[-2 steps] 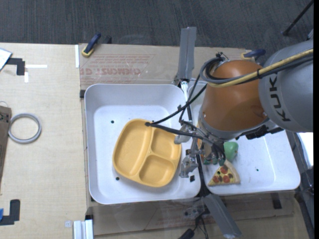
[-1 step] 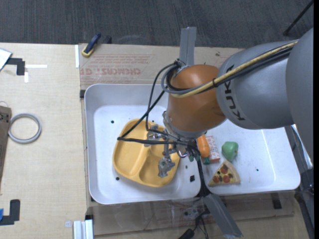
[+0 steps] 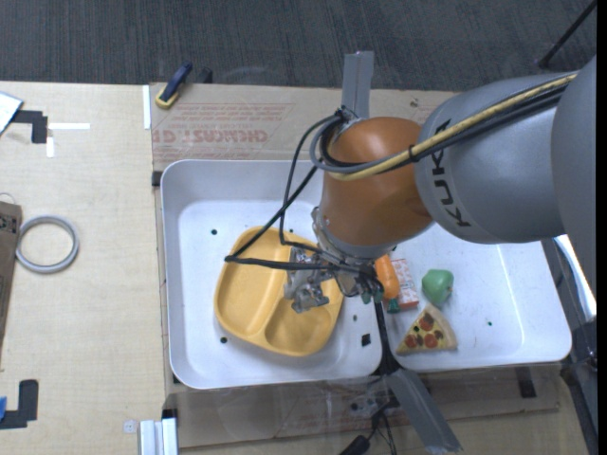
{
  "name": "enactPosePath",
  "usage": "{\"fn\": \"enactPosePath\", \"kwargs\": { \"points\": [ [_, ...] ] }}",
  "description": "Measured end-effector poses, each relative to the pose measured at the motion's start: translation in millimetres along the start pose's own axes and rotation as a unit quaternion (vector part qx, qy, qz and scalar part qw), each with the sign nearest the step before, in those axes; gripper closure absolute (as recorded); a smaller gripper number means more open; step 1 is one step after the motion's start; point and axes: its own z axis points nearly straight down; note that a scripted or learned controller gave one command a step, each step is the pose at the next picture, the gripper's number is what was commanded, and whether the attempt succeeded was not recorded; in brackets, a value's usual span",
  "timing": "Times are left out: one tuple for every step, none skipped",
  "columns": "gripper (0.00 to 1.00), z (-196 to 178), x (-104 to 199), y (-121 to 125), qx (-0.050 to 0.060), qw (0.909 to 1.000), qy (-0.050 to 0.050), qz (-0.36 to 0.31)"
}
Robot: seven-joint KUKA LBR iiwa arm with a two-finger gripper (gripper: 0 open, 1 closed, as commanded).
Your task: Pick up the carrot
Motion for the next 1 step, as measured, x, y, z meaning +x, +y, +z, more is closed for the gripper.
{"fn": "enactPosePath", "kwargs": {
  "points": [
    [1.00,-103.4,44.5,-66.5,0.002,0.9998,0.000,0.021]
  ]
}}
